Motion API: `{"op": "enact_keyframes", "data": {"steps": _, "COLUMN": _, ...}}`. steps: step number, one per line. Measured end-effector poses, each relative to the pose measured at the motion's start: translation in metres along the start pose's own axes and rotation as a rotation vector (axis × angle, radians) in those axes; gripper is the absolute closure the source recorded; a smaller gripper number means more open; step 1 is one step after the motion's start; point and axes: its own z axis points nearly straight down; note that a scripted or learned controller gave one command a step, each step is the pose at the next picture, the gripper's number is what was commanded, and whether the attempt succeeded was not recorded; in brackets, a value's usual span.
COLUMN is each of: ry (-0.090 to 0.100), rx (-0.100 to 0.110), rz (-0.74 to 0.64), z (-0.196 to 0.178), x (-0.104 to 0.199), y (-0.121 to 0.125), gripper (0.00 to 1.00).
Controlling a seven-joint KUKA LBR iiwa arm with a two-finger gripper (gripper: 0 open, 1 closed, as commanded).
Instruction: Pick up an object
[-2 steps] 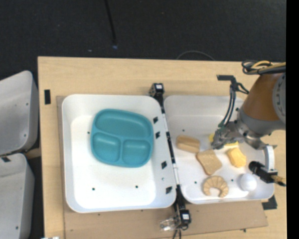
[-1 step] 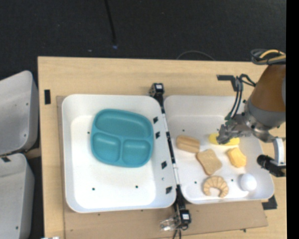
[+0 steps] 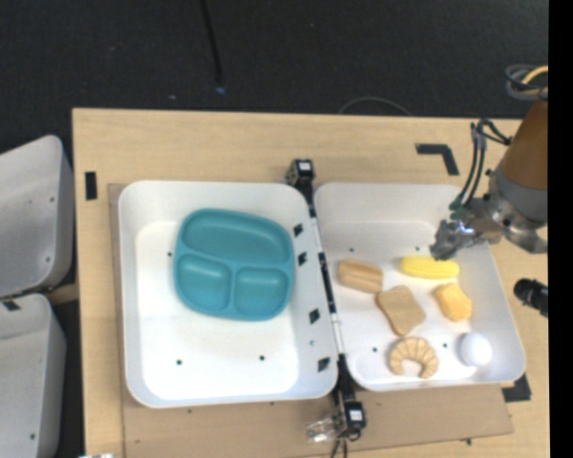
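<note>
The right bin (image 3: 382,208) holds several food items: a yellow banana (image 3: 430,268), an orange chunk (image 3: 454,302), a tan bread roll (image 3: 360,276), a brown bread slice (image 3: 401,309), a croissant (image 3: 413,356) and a white egg (image 3: 475,349). My gripper (image 3: 447,239) hangs at the bin's right side, just above the banana's upper left end. Nothing shows between its tips and the banana lies on the bin floor.
A teal divided plate (image 3: 235,263) lies in the left bin (image 3: 153,351). A clamp (image 3: 300,172) sits at the top of the ridge between the bins and another (image 3: 336,423) at the bottom. Grey panels (image 3: 19,218) stand off the bench's left.
</note>
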Motion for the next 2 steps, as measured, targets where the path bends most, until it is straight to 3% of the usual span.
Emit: {"op": "enact_keyframes", "data": {"steps": 2, "ry": 0.003, "rx": 0.002, "rz": -0.005, "z": -0.021, "x": 0.092, "y": 0.051, "gripper": 1.0}}
